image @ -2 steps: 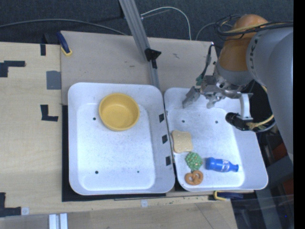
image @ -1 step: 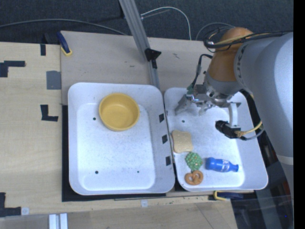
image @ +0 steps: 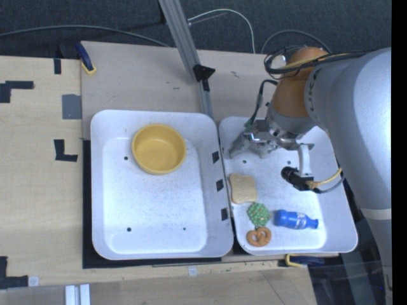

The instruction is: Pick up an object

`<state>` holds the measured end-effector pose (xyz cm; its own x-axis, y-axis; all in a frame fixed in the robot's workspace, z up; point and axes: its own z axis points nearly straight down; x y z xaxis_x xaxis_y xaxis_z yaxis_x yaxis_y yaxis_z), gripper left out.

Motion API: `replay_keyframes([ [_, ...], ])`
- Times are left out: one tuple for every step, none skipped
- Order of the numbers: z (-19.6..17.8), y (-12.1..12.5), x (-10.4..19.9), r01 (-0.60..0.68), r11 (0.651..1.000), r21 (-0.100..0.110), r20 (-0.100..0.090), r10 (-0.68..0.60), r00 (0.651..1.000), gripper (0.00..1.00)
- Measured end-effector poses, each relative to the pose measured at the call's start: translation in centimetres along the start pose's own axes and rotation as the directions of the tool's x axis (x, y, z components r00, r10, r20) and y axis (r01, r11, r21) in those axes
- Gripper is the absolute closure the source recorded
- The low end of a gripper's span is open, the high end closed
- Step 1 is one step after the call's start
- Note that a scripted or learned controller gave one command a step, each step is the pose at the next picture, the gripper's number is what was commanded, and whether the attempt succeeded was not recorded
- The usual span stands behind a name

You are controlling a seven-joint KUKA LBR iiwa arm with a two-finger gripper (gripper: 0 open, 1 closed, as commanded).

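Hand (image: pixel 254 140) over right bin (image: pixel 337 234), near its far edge; grip state cannot tell. Tan sponge-like block (image: pixel 242 187) near bin's left edge, closest target: likely light, soft, compressible; pinch across short sides. Blue bottle (image: pixel 294 220), green toy (image: pixel 258 213), pretzel (image: pixel 259 236) toward near edge. Yellow bowl (image: pixel 158 147) in left bin (image: pixel 108 234).

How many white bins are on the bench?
2. The left bin has a yellow bowl in it. The right bin sits beside it, under the arm, with small things inside.
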<state>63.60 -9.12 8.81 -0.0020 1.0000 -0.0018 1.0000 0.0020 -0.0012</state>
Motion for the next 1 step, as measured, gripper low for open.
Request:
replay_keyframes([
  [-0.99,-0.03,0.08,0.001,1.000,0.001,-0.001,-0.001,1.000,1.00],
])
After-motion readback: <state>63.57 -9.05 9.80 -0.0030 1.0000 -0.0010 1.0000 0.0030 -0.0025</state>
